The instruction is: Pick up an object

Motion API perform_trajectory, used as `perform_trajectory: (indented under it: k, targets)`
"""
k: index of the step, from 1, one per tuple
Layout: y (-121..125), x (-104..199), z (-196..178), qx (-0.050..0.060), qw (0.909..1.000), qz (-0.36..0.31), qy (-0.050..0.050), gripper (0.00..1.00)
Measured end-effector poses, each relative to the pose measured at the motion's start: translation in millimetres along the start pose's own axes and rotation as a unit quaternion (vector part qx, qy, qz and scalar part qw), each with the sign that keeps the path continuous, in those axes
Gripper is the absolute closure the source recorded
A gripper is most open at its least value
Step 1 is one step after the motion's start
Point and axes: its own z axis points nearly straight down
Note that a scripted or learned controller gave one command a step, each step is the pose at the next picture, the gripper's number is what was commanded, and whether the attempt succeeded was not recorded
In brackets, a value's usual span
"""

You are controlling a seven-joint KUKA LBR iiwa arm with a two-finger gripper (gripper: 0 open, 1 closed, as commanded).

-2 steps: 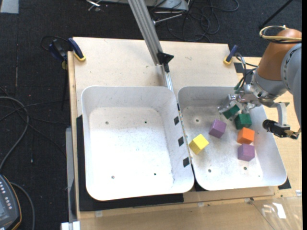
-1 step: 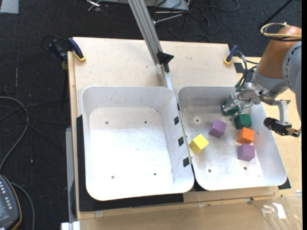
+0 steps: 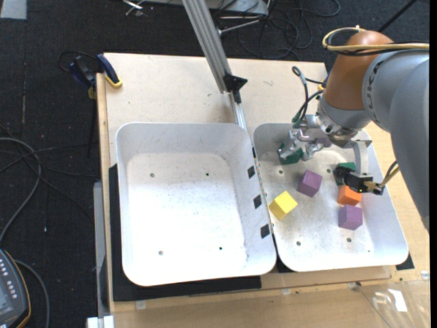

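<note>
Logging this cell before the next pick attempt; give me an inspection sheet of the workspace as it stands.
Surface: wooden bench bearing left bin and right bin.
Job's things: in the right bin, yellow cube, two purple cubes, orange block, green piece.
Clutter: blue-yellow clamp at the bench's far left corner.
Grippers: tool low over the right bin's far end.
Cables: black leads on the floor.
Surroundings: dark carpet, metal strut.

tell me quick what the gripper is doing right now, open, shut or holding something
Gripper: low over the right bin, at a small green object; whether it is open, shut or gripping cannot be told.
</note>
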Motion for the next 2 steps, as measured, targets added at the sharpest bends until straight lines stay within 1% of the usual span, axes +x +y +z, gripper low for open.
perform_trajectory:
  k: [1,2]
  targets:
    - [30,103,-67,-0.003,0.9999,0.004,-0.013,1.0]
    - [-10,184,-148,-0.004,1.0,-0.001,0.0,1.0]
